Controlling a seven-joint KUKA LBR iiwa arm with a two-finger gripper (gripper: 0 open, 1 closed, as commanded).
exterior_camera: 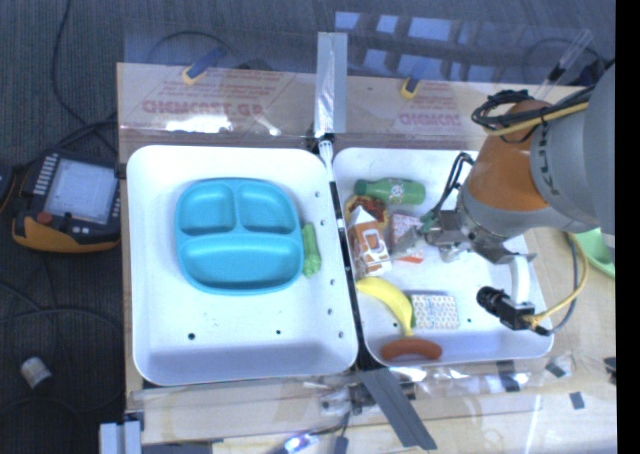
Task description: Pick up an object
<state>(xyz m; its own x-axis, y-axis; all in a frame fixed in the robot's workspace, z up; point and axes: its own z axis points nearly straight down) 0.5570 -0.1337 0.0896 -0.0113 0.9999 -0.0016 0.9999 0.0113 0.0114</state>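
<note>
While the arm (545,167) reached in from the right of the camera view, its orange band sat above the right bin (520,342), and the gripper (440,232) hung low over that bin's middle. Whether the gripper was parted or closed could not be told from this slanted view, and no object could be seen between its tips.

Just to the left of the gripper lay a small crumpled packet (403,232), close enough that contact could not be ruled in or out. Further left of it stood an orange and white carton (368,242), leaning against the bin's left wall. Beyond the gripper, toward the bin's far wall, lay a green bottle (390,190) on its side. Nearer the camera than the gripper lay a yellow banana (390,299), with a speckled sponge (434,312) just beside it and a brown sausage (411,349) against the near wall.

Well to the left of the gripper, across the divider, the left bin (200,342) held a blue divided plate (240,234), with a green pod-shaped item (310,249) touching the plate's right edge. A yellow and black pendant (62,204) rested on the floor, far left of both bins.
</note>
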